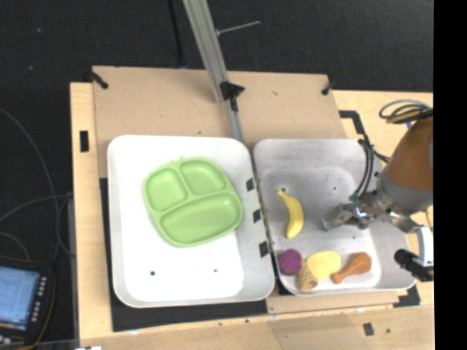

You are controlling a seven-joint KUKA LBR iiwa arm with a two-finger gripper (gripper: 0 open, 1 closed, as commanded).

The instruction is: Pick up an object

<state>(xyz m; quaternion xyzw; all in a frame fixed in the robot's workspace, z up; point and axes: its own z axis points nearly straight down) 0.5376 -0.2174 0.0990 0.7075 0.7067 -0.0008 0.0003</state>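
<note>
- Grey arm with the orange band (413,159) reaches in from the right edge, wrist angled down and to the left.
- Metal two-finger end effector (337,218) points left at a low slant, with nothing visible between its fingers.

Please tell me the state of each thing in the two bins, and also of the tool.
green divided plate: lying flat in the left bin, its compartments bare
banana: lying in the right bin, untouched
purple fruit: resting near the front wall
yellow piece: lying beside the purple fruit
drumstick: lying flat
tool: above the right bin, holding nothing visible
</note>
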